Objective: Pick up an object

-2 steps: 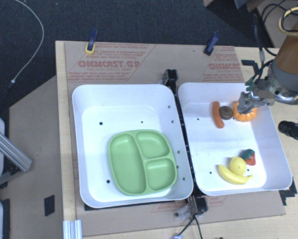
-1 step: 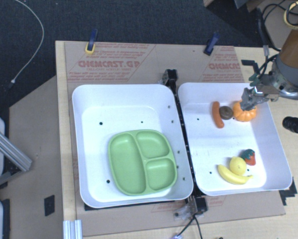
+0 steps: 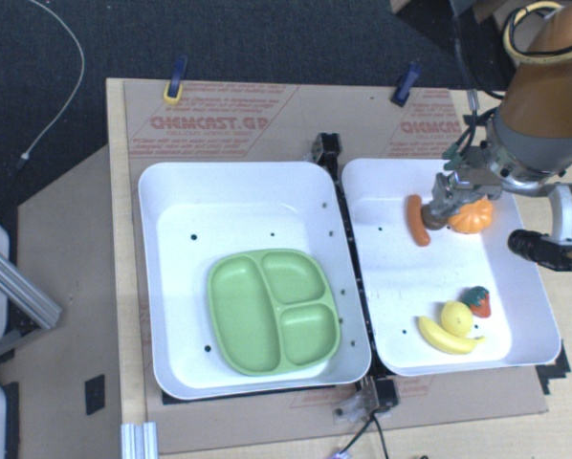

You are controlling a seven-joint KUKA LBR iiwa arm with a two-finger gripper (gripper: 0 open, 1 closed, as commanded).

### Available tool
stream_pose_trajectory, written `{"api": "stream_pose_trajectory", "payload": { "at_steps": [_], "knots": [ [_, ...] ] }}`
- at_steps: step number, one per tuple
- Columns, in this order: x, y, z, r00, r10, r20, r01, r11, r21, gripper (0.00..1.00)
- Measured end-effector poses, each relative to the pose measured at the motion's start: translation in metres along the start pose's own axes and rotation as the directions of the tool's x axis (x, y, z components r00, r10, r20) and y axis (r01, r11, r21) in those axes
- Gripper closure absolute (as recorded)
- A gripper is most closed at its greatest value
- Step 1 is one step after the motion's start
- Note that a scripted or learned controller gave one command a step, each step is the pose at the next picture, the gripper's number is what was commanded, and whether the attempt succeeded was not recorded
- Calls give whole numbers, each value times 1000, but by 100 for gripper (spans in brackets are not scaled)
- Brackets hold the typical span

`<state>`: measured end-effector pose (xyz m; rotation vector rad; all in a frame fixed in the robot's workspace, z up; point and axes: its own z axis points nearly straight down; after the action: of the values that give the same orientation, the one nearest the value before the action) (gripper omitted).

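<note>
A: Start at the left. What sits in the left bin [image 3: 162,199]?

B: A green divided plate [image 3: 272,311], lying flat toward the bin's six o'clock side. Nothing is stacked on it.

A: And the right bin [image 3: 382,185]?

B: That is where the pickable things are. At about eleven o'clock from the bin's middle lies an orange sausage [image 3: 418,220], roughly upright in the picture. Just beside it, at its three o'clock, is a small orange pumpkin [image 3: 472,217]. Down toward five o'clock are a banana [image 3: 447,338], a lemon [image 3: 456,316] touching it, and a strawberry [image 3: 477,301] at the lemon's one o'clock.

A: Where is the gripper [image 3: 443,213]?

B: Low in the right bin, between the sausage and the pumpkin, reaching in from three o'clock. It covers the pumpkin's left edge.

A: Are the jaws apart or closed on something?

B: I cannot tell; the wrist hides them from above.

A: So how far along is the pick?

B: My judgement: the approach looks done, with the tool down at the pumpkin or sausage. No item is seen lifted off the bin floor, so the grasp and the lift are left to be shown.
</note>
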<state>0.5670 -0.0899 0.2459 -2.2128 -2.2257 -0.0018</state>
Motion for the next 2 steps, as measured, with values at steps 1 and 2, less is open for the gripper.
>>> {"api": "stream_pose_trajectory", "payload": {
  "at_steps": [1,2],
  "knots": [
    [49,1,14,1000,1,1,-1,1000,1,100],
    [105,4,27,1000,0,1,0,1000,3,100]
  ]
}}
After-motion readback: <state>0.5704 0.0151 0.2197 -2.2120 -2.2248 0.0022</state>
